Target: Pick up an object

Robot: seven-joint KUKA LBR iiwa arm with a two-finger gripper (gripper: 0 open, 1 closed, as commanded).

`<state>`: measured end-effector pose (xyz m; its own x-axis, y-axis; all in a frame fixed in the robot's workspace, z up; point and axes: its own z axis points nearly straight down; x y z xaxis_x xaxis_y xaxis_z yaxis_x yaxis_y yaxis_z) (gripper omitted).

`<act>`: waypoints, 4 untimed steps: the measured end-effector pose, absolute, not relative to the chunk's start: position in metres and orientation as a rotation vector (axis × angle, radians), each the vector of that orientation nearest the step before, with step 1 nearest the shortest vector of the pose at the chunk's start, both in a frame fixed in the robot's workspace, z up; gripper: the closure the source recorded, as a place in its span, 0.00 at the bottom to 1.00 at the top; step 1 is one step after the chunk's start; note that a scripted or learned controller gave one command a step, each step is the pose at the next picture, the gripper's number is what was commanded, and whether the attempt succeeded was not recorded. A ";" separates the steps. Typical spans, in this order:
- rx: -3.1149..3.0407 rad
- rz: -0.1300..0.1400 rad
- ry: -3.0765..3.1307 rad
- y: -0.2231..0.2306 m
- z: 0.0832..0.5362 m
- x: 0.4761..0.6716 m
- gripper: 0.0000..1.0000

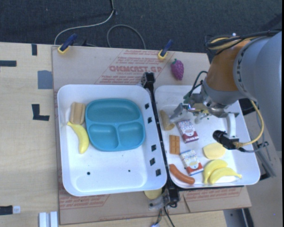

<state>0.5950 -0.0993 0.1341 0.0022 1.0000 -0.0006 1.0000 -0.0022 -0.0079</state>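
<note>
Gripper (186, 109) over right bin (248, 148), blue tray (115, 125) in left bin (104, 174)

Grey rounded arm (262, 74), wrist ringed by an orange band (222, 70), yellow and black cables looped alongside, metal gripper (191, 109) fitted below.

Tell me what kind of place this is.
Probably a robot lab test bench: a robot arm over two white bins, toy food like a banana, and clamps holding the board.

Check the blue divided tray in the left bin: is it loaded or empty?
Empty. The blue tray shows bare compartments; the banana and the tan block lie beside it on the left bin floor.
</note>
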 end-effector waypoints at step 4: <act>-2.230 -0.010 -2.227 -0.116 0.088 0.546 0.00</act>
<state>0.5462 -0.1160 0.0881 0.0012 1.0000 -0.0025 0.9999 -0.0011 0.0115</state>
